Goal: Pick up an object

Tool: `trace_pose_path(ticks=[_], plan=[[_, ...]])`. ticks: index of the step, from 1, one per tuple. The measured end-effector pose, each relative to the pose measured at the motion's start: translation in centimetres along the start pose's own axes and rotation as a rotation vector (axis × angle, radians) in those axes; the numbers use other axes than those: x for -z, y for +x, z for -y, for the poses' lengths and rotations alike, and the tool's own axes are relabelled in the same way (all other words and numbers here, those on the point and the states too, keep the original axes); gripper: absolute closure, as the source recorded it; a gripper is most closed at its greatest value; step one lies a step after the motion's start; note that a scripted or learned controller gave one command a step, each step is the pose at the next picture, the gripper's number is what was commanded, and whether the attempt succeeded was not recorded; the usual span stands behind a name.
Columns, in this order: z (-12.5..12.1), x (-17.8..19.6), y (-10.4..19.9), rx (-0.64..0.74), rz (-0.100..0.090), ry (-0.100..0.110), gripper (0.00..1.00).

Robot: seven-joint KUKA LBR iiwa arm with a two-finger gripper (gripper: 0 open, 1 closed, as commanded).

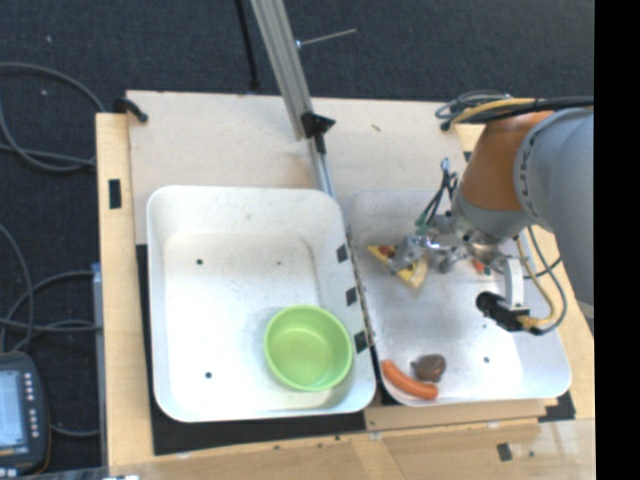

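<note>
Arm point(520, 183) bent down over right bin point(530, 368), gripper point(420, 258) low at yellow piece point(405, 268) near bin's left wall; grip state unclear. Orange sausage point(410, 381), brown lump point(430, 367) at bin's front edge.

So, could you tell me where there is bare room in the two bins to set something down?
Left bin: bare everywhere but the green bowl at its lower right. Right bin: bare patch between gripper and brown lump with orange piece; crowded under the arm.
</note>
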State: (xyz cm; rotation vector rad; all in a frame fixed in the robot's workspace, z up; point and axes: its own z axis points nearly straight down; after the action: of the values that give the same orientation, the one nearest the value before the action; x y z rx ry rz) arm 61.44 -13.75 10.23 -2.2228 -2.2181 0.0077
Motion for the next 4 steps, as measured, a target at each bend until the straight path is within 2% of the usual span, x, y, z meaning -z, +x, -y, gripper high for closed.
trace_pose_path(ticks=[1, 3, 4], plan=[[-0.2, 1.5, 0.0, -0.004, -0.002, -0.009, 1.0], [0.8, 13.3, -0.5, 0.005, -0.001, -0.013, 1.0], [0.7, 17.0, -0.6, 0.006, -0.002, -0.011, 1.0]])
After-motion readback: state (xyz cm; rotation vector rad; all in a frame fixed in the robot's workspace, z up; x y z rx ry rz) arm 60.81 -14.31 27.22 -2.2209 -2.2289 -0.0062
